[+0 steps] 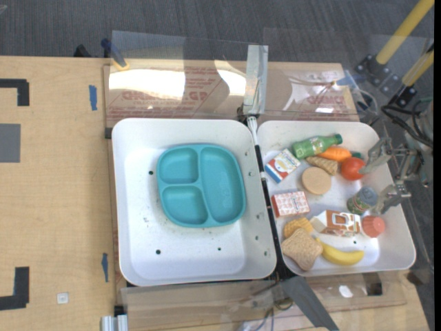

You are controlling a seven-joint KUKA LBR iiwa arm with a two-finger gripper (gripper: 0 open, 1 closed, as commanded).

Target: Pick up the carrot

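The carrot point(333, 154) is small and orange. It lies in the right bin point(400, 254) near the far side, just under a green bottle point(315, 145) and left of a red tomato point(352, 167). My gripper point(386, 174) hangs over the right edge of that bin, to the right of the tomato and about a hand's width from the carrot. Its fingers point(377, 155) stand apart with nothing between them.
The right bin also holds a round biscuit point(317, 181), two small cartons point(282, 165), a cracker box point(290, 203), a tin point(363, 200), bread point(302, 248) and a banana point(342, 254). A teal divided plate point(202, 185) sits in the left bin point(131, 205).
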